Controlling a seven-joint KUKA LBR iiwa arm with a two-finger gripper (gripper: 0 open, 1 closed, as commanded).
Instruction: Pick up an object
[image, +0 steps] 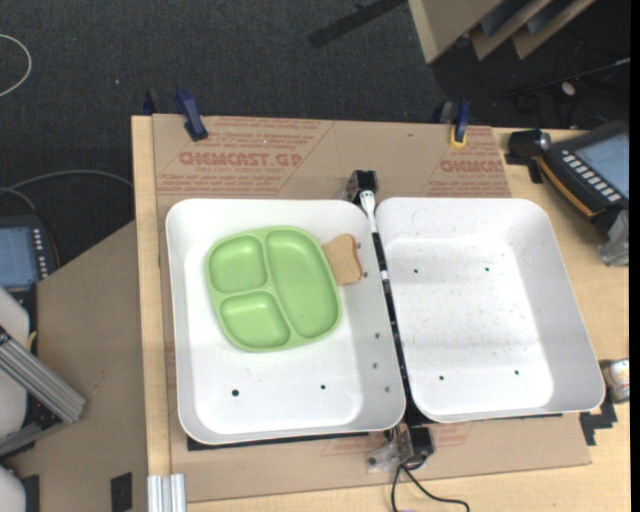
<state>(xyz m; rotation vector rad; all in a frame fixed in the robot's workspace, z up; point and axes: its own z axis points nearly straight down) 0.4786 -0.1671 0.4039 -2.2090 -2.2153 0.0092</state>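
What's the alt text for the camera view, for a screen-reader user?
Two shallow white bins sit side by side on a cardboard-covered bench. The left bin holds a green three-compartment plate with a small tan, toast-like piece touching its right edge, and the right bin shows its speckled floor.

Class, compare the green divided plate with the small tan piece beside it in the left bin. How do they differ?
Colour: the green plate is bright green, the tan piece is light brown. Size: the plate is far larger than the tan piece. Shape: the plate is rounded with three compartments, the tan piece is a plain flat slab. Both lie in the left bin, with the piece at the plate's upper right rim.
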